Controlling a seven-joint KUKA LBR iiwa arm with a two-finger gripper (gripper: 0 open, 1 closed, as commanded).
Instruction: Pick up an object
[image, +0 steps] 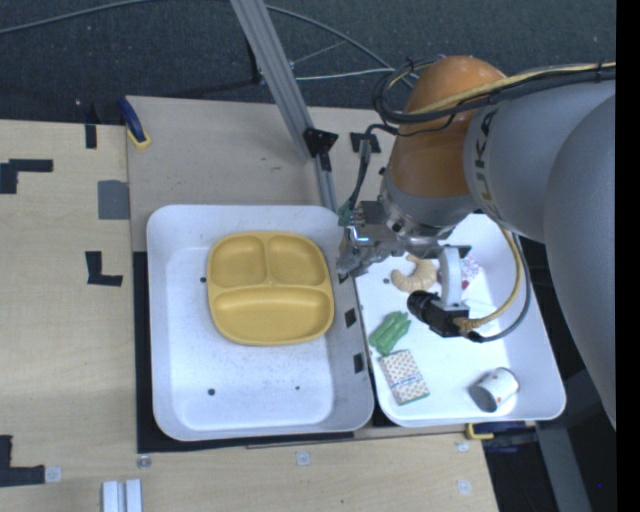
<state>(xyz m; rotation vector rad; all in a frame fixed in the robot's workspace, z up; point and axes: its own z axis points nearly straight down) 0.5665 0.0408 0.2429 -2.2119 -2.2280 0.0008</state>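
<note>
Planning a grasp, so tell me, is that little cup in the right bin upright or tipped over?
Tipped over: the cup lies on its side, its opening showing sideways.

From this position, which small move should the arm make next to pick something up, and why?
Probably a short shift toward the near side of the right bin, then a descent. The gripper sits at the bin's left wall with nothing visible between its fingers, while the green object and the patterned packet lie just below it in the view, apart from each other.

A green object (389, 332), a patterned packet (404, 377) and a cup (495, 389) on its side lie in the right bin (535, 350).
</note>
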